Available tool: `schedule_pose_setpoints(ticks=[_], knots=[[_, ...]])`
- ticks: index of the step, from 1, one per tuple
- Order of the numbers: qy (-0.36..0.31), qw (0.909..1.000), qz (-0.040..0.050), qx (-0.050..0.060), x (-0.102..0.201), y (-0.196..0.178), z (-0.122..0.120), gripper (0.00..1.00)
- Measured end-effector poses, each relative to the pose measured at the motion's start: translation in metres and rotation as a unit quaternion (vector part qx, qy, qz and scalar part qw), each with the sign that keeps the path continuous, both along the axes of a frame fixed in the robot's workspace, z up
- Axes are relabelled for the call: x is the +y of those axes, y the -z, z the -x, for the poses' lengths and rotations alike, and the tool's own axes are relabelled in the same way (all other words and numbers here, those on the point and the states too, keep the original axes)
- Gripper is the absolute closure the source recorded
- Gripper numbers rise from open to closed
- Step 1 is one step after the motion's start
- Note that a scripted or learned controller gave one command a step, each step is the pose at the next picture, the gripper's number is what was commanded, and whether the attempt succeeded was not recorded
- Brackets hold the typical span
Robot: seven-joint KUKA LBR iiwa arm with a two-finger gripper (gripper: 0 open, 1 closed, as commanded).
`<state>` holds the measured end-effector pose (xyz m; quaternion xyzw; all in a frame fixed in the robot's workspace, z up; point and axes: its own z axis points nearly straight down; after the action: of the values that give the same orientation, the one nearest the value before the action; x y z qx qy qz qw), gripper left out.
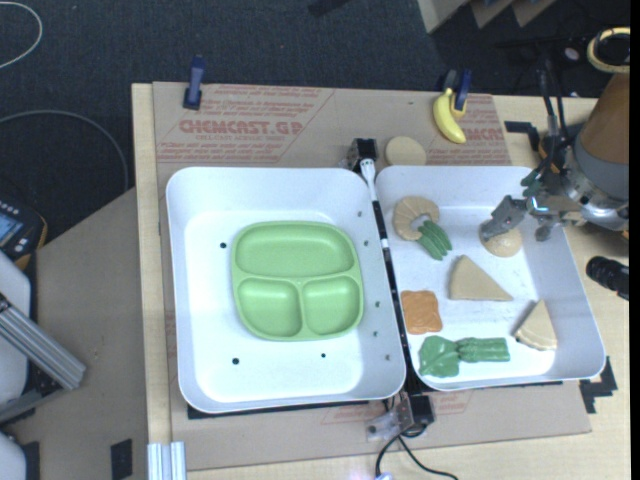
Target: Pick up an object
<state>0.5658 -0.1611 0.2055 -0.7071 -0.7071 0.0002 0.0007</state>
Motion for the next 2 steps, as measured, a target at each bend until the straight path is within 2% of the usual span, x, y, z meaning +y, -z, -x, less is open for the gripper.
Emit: schedule_pose_setpoints(ticks=[1,2], knots=[[0.002,1.0000,-0.0022,0.003,-0.010,0.125,0.056,0.00],[-0.003,1.0000,0.0009,-0.004,0.043,0.120,-0.027,0.00]])
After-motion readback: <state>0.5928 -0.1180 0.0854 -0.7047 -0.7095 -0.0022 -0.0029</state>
